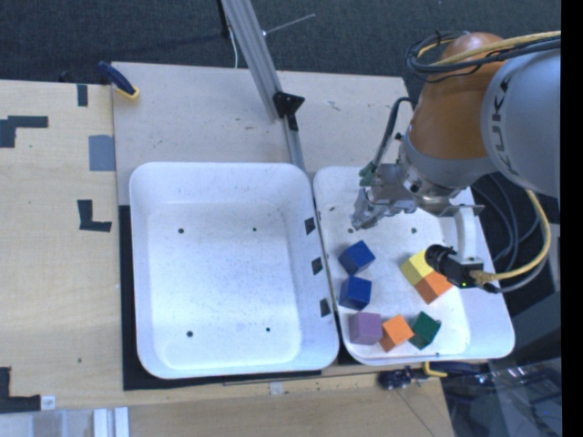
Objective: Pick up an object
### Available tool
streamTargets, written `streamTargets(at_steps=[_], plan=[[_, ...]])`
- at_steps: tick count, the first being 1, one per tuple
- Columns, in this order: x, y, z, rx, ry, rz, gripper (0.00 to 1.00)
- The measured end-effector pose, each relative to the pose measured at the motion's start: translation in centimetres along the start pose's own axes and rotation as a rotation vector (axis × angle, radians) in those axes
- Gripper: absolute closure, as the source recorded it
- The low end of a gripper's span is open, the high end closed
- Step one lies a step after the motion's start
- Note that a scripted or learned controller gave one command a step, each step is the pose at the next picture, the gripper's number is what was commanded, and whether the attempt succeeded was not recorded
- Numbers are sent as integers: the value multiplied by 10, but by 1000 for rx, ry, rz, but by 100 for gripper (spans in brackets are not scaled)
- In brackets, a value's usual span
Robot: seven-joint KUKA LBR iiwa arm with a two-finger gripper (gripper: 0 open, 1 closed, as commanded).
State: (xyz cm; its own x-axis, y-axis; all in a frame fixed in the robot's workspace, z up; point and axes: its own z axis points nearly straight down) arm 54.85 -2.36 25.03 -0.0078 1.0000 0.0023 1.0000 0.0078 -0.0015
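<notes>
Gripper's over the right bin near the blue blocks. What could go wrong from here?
1. The two blue blocks lie close together, so a descent between them may nudge one instead of catching it.
2. The gripper hangs near the right bin's left wall; a drop there could clip the rim.
3. The purple, orange and green blocks are bunched at the front, leaving little room beside any one.

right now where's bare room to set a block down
The left bin has a bare floor from wall to wall. The right bin is crowded: blue cubes, a purple block and others below the gripper.
</notes>
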Motion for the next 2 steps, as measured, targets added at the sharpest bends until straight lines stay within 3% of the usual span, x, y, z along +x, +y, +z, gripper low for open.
streamTargets(at_steps=[2], plan=[[96,-23,13,3,-1,2,100]])
